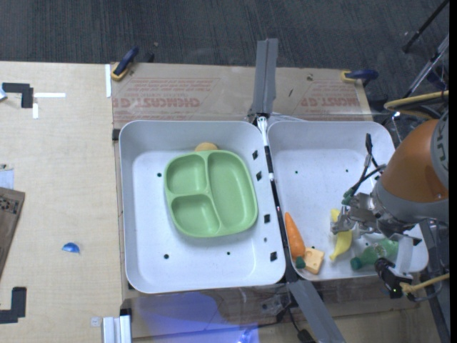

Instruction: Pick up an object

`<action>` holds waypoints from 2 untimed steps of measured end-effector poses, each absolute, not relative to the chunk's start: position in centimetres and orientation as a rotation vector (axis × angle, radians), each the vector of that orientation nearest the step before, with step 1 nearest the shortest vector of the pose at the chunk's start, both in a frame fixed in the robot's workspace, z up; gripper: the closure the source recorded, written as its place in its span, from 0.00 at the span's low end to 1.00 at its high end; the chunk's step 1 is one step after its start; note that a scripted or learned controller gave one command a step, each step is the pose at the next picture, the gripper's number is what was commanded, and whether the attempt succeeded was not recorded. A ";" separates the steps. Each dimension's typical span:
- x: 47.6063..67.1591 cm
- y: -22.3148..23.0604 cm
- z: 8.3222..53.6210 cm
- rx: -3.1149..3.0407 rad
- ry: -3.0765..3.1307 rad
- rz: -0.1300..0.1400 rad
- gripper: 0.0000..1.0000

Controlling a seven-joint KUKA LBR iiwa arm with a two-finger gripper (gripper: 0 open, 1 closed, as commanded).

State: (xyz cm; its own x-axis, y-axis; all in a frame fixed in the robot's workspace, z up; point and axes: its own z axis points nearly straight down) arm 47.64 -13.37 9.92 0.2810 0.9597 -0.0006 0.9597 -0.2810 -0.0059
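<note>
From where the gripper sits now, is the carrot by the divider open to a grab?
Probably yes. The carrot lies exposed in the right bin, a cheese wedge near its lower end; the gripper hovers just right of it.

A green divided plate (211, 192) lies in the left bin (143, 263). On the desk (57, 184) sit a blue bit (70, 248) and a cardboard sheet (171, 91).

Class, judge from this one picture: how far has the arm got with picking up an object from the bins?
Done: the tool has reached low into the right bin, just above the yellow banana-like piece. In hand: nothing is visibly held. The carrot, cheese wedge and green item lie on the bin floor. Left: grasp one and lift it. The green divided plate sits in the left bin.
</note>
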 end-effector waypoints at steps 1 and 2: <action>47.8 -8.6 19.0 -2.558 -1.821 0.005 1.00; 56.8 -8.6 19.0 -2.691 -1.619 0.008 1.00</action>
